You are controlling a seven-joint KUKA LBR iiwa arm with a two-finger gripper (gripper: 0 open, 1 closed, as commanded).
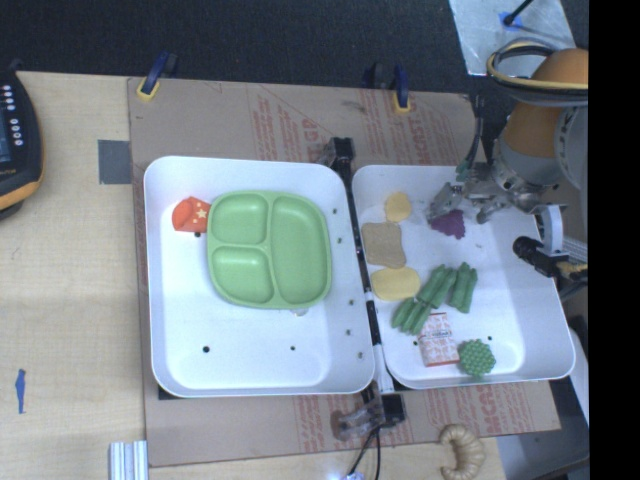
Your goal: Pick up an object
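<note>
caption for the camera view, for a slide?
Gripper over purple toy in right bin; green plate in left bin.

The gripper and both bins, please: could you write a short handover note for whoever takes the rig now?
Gripper: low in the right bin, beside the purple object; whether it grips it is unclear.
Right bin also has yellow pieces, a tan slice, green beans, a packet and broccoli.
Left bin: green divided plate, red item.
Done: no pick confirmed.
Left: grasp and lift one object.
</note>
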